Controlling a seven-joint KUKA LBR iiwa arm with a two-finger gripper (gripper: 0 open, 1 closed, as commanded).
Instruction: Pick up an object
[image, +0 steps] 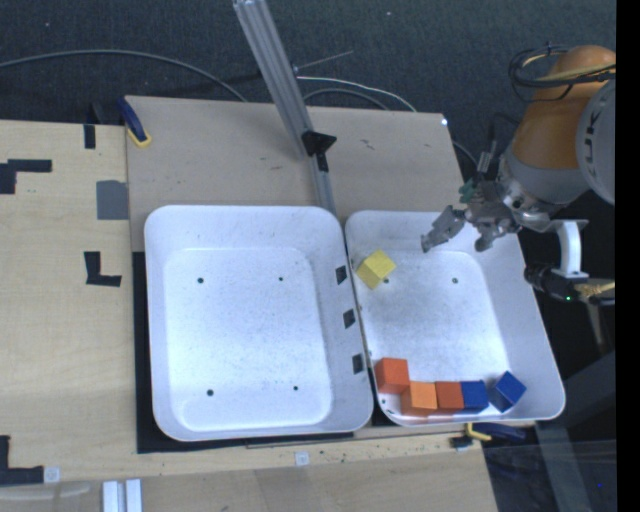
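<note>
Gripper (462, 232) above the right bin (530, 330), fingers spread, holding nothing.
Yellow cube (377, 268) sits apart; corner blocks (440, 392) crowd together, edges overlapping and hard to separate.

Yellow cube (377, 268), orange blocks (408, 385) — blue blocks (492, 393), white speckled bins (250, 224), tan bench (60, 330)

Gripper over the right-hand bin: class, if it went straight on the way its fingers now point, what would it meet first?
Probably the bare floor of the right bin. The gripper points down and leftward, and the yellow block lies further left, likely off that line; depth is uncertain.
</note>
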